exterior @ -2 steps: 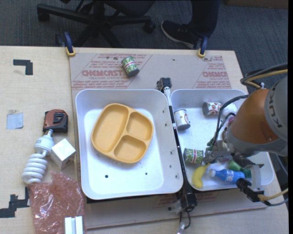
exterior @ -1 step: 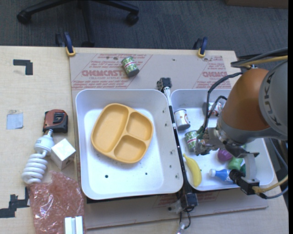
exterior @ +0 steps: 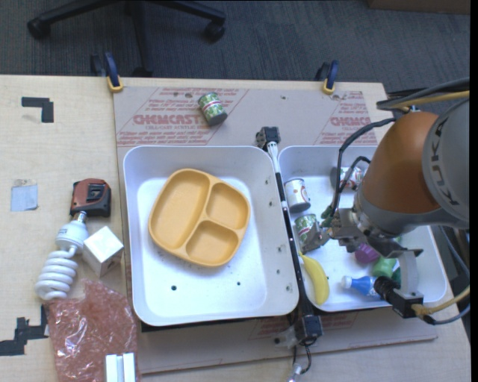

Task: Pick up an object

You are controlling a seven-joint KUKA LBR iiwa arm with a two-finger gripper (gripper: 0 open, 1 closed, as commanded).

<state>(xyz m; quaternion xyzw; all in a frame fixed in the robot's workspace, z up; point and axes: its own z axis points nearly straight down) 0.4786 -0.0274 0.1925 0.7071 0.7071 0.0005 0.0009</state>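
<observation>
So the arm (exterior: 418, 171) is reaching in from the right and hanging over the right bin (exterior: 437, 280), with that big orange band blocking a good chunk of it. The gripper (exterior: 328, 231) is sitting low near the bin's left side, just beside a small green-labelled can (exterior: 306, 226). Honestly can't tell whether the fingers are open or closed from here, or whether they've got anything; it's all dark and tangled with cables.

Stuff lying in that right bin: a white can (exterior: 296, 194) up near the divider, a banana (exterior: 317, 278) along the lower left, a white tube with a blue cap (exterior: 361, 284) beside it, plus something purple (exterior: 366, 254) and something green (exterior: 385, 265) peeking out from under the arm.

The left bin (exterior: 149, 291) is holding a yellow divided plate (exterior: 199, 216), three compartments.

The desk (exterior: 60, 97) is light wood with a cardboard sheet (exterior: 172, 112) clamped on under the bins. A green can (exterior: 212, 109) is lying on the cardboard above the left bin. Off to the left a tape measure (exterior: 91, 198), a spiral light bulb (exterior: 61, 261), a white cube (exterior: 103, 249) and a pinkish plastic bag (exterior: 93, 328) are sitting around. Dark carpet and an office chair base (exterior: 134, 19) are showing at the back.
</observation>
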